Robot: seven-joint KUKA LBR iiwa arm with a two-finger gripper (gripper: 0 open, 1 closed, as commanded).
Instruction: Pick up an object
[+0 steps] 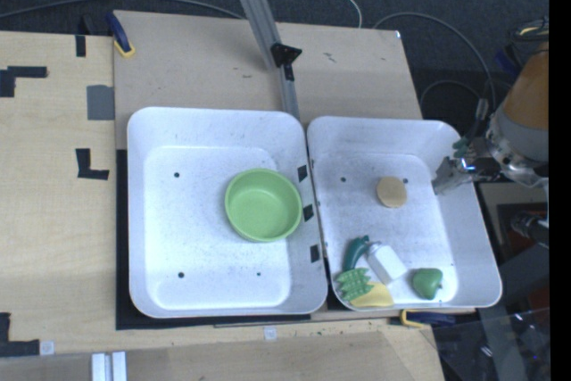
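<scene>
The gripper point(449, 175) hangs at the right rim of the right bin point(464, 219), just outside or above its edge. It is small and blurred here, so I cannot tell its state; nothing seems to be carried under it.

Nearest to it, in the middle of the right bin, lies a round tan disc point(391, 192), apart from everything else. Further off, along the near wall of the same bin, a white block point(387, 263) touches a dark green tool point(357, 251), with a green-and-yellow toy point(361, 288) beside them and a green rounded piece point(427, 282) in the corner. A green bowl point(262, 205) sits in the left bin point(161, 192).

As I judge it, no pick is done yet: every object rests on a bin floor. The reach, descent, grasp and lift are all left.
</scene>
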